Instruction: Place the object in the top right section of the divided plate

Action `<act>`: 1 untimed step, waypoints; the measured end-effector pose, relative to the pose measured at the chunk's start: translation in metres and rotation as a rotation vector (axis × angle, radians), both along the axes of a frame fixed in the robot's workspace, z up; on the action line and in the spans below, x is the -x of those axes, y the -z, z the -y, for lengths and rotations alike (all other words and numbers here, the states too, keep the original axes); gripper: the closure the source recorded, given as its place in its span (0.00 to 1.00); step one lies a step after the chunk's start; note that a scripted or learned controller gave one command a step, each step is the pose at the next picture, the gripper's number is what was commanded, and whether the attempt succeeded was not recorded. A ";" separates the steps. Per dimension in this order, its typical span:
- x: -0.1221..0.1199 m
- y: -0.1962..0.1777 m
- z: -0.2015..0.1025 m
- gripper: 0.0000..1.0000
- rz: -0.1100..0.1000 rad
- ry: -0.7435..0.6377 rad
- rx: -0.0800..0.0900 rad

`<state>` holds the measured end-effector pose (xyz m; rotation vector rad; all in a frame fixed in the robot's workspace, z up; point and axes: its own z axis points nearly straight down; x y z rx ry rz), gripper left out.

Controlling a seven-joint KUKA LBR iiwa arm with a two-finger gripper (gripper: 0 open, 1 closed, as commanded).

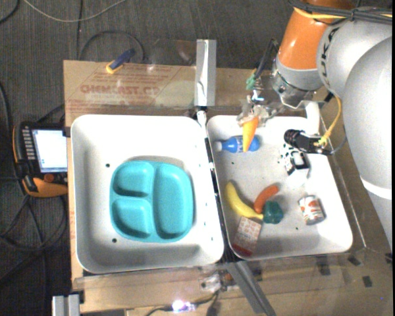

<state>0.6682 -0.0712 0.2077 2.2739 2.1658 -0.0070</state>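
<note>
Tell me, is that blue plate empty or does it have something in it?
Empty. All sections of the blue plate show bare turquoise.

Both bins look like smooth white plastic with a soft sheen: the left bin (85, 176) and the right bin (336, 236). The divided plate (151, 201) is turquoise plastic, smooth and slightly glossy along its ridges. The toy carrot (249, 134) has a matt orange surface, and the banana (239, 202) looks like smooth yellow plastic. The small can (311, 210) carries a glossy printed label. The board (128, 91) behind the bins looks like matt brown cardboard with faded red print. The arm's orange band (303, 35) is glossy, and its grey shell (368, 97) is smooth with a dull sheen.
</note>
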 end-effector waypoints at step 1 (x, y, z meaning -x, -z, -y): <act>0.001 0.026 -0.071 1.00 -0.001 0.103 -0.004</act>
